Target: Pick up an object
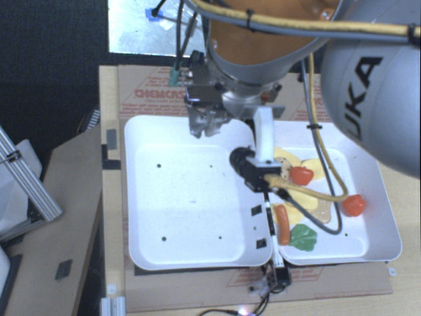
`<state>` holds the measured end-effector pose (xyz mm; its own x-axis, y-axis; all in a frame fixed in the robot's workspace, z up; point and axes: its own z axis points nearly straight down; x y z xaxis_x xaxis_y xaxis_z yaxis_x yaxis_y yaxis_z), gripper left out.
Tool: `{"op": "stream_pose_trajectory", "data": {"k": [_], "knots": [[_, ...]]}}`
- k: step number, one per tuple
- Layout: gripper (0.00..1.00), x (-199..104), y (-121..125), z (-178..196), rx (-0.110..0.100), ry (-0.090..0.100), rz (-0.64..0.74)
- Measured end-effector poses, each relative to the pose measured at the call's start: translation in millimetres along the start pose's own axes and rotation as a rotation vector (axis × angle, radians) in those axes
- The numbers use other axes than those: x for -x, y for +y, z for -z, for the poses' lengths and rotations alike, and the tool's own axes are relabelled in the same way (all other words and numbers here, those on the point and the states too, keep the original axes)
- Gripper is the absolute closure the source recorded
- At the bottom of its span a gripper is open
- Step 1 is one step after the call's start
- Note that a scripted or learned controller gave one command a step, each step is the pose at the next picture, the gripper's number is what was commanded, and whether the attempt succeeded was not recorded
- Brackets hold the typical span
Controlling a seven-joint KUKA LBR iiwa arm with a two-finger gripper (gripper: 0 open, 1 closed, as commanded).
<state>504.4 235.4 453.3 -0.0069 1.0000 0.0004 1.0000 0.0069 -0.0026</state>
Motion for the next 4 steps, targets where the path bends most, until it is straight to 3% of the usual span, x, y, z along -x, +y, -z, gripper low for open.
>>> {"op": "stream_pose_trajectory", "data": {"k": [2, 4], "knots": [[1.00, 1.5, -17.8, 6.0, 0.004, 0.000, -0.002], [1.00, 1.1, -17.9, 14.4, 0.004, 0.000, -0.001]]}}
